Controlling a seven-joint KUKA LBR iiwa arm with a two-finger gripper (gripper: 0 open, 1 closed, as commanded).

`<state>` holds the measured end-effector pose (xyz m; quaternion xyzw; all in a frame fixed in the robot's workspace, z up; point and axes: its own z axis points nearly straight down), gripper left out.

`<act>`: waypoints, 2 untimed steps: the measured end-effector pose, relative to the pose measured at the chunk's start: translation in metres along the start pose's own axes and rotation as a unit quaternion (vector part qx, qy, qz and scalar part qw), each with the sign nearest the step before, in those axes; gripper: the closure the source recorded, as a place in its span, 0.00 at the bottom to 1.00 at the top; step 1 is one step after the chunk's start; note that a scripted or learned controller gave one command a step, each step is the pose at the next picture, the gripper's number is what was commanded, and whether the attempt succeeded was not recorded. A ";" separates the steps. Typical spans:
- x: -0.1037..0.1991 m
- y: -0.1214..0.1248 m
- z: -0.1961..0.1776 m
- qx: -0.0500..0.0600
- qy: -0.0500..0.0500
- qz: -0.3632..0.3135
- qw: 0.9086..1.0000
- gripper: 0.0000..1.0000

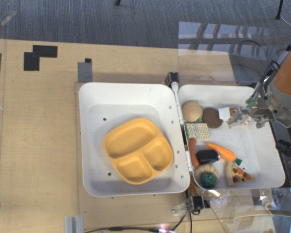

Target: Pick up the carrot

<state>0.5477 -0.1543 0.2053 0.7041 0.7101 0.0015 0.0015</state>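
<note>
The carrot [221, 151], orange with a green stub at its lower-right end, lies slantwise in the middle of the right bin [266, 144]. My gripper [236, 117] hovers over the bin's upper part, above and slightly right of the carrot and well apart from it. Its two fingers point left, stand open and hold nothing. The grey arm with its orange band [287, 79] comes in from the right edge.
Around the carrot lie a black block [207, 156], a pizza slice [237, 174], a round piece with a green top [207, 176] and a red sausage [192, 147]. A tan bun [191, 111], brown patty [212, 117] and white tile [224, 113] sit near the gripper. The left bin holds a yellow divided plate [138, 150].
</note>
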 end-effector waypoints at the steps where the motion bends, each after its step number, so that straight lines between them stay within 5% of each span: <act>1: 0.037 -0.050 0.102 -0.005 -0.002 -0.058 0.998 0.00; 2: 0.037 -0.043 0.086 -0.016 -0.005 -0.059 0.998 1.00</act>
